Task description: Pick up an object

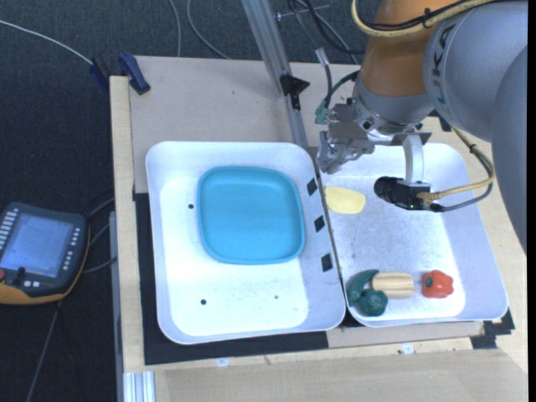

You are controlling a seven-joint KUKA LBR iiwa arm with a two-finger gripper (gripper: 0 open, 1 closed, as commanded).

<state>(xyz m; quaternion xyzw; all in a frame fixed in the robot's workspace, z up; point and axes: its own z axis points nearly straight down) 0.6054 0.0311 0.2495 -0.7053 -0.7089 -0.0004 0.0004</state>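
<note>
Nearest the camera, along the near wall of the right bin (481, 224), lie three small things in a row, all well below the gripper (333, 159): a dark green vegetable-shaped piece (366, 293), a tan cylinder (394, 285) touching it, and a red tomato-like piece (436, 284) just beside that; the gripper itself hangs at the far left corner of this bin, close to the wall shared with the left bin (167, 241), under the grey arm (486, 65) and its orange band (402, 32); whether its fingers are apart or together cannot be told, since they are small, dark and seen from above; nothing can be seen between them; a pale yellow piece (344, 199) lies on the bin floor just below the gripper and slightly to its right, apart from it; a black cylindrical fitting (400, 193) hangs off the wrist, to the right of the yellow piece; left of the gripper, a turquoise tray (249, 214) sits in the left bin; far to the left, off the bench, rests a handheld pendant (38, 249) whose screen text is too small to read; no brand or label is legible.
</note>
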